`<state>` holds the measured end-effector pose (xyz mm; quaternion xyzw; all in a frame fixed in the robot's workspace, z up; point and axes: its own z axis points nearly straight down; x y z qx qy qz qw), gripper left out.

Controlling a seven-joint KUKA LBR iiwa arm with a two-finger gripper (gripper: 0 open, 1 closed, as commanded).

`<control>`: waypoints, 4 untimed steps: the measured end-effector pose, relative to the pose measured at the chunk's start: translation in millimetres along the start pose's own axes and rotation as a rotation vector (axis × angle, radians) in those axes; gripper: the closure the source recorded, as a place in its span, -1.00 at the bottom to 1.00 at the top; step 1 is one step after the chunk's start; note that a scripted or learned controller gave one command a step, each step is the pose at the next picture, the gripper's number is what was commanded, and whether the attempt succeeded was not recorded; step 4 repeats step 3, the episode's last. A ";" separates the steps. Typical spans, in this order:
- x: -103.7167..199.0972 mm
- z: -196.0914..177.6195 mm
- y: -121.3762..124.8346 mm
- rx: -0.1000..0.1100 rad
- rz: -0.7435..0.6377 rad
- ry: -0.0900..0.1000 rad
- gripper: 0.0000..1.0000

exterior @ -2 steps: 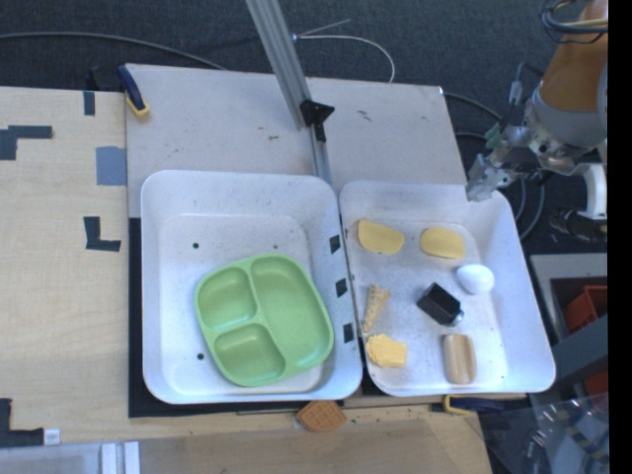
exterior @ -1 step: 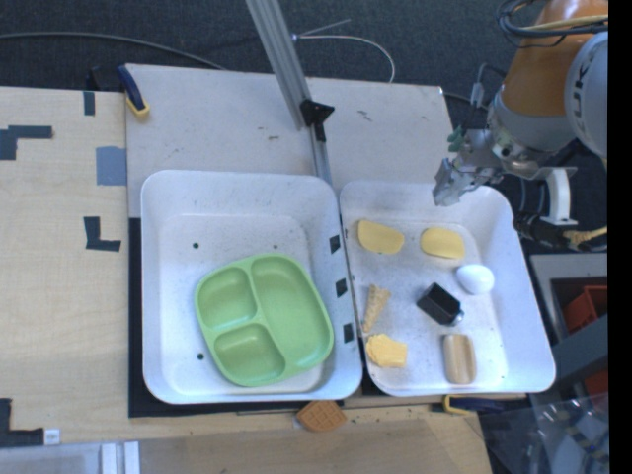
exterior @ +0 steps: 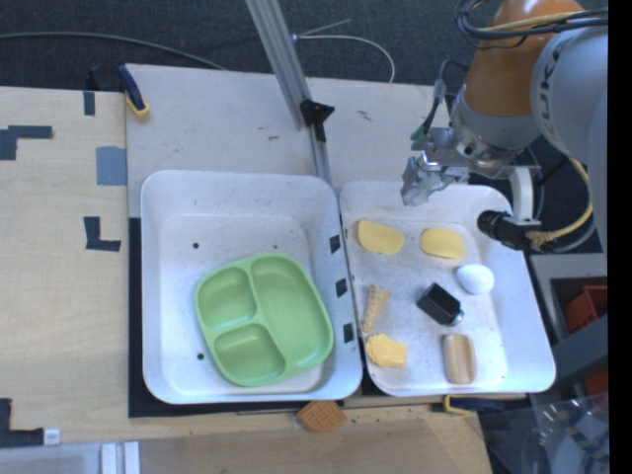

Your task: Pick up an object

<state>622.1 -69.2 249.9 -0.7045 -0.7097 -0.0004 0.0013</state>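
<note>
1. A green divided plate [exterior: 263, 318] is lying in the left bin [exterior: 158, 265], toward its near side, with its three compartments holding nothing visible.
2. In the right bin [exterior: 523, 354], a pale ridged piece [exterior: 374, 307] is lying along the left wall, with a yellow chunk [exterior: 386, 351] just nearer than it.
3. Farther back, two flat yellow pieces are sitting side by side: the left yellow piece [exterior: 379, 237] and the right yellow piece [exterior: 442, 243]. A black block [exterior: 439, 304], a white egg-shaped object [exterior: 474, 278] and a tan bread-roll shape [exterior: 457, 357] are filling the right half.
4. The hand [exterior: 423, 181] is hovering over the far edge of the right bin, carrying nothing; whether its fingers are wide or narrow I cannot tell.
5. The two yellow pieces are lying nearest the hand, just on its near side, the right one almost directly below, the left one slightly leftward. Their long axes are running left to right, so a grasp would probably be closing across the near-far direction.
6. No object is being lifted yet; the pick looks to be at its start.
</note>
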 end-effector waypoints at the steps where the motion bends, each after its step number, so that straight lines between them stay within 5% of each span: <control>1: 55.1 14.2 4.6 0.002 0.001 -0.001 1.00; 3: 169.5 11.0 -5.1 0.000 0.000 -0.001 1.00; 4: 169.5 11.0 -5.1 0.000 0.000 -0.001 1.00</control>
